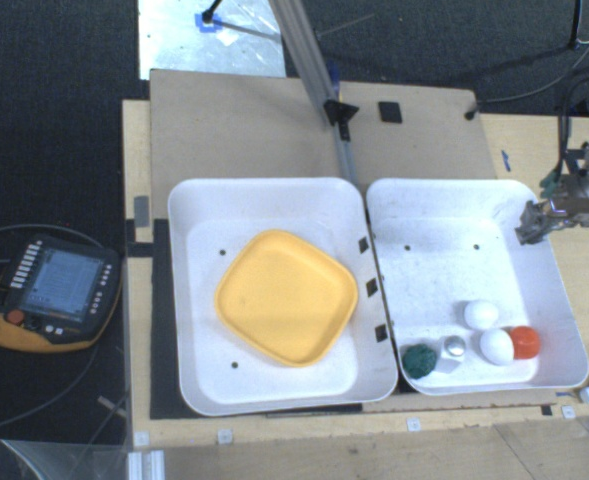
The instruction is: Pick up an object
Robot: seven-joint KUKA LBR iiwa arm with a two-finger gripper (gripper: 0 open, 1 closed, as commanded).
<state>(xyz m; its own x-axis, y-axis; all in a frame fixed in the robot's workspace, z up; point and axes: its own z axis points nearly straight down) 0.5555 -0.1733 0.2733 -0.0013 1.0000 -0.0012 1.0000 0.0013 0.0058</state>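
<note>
- We see a yellow plate (286, 310) filling the middle of the left bin (189, 268).
- In the right bin (444, 223), a green ball (419, 359), silver piece (454, 347), two white balls (488, 332) and a red ball (525, 342) crowd the near edge; the far floor lies open.
- The gripper (530, 230) hangs over that bin's right rim; we cannot tell its pincer's state.

- You look down from one fixed camera above the bench (224, 128), tilted at a slant.
- Your view takes in both white bins side by side, the left bin (189, 268) and the right bin (424, 218), from fairly high up.
- Dark floor (44, 68) borders your frame at top and left.
</note>
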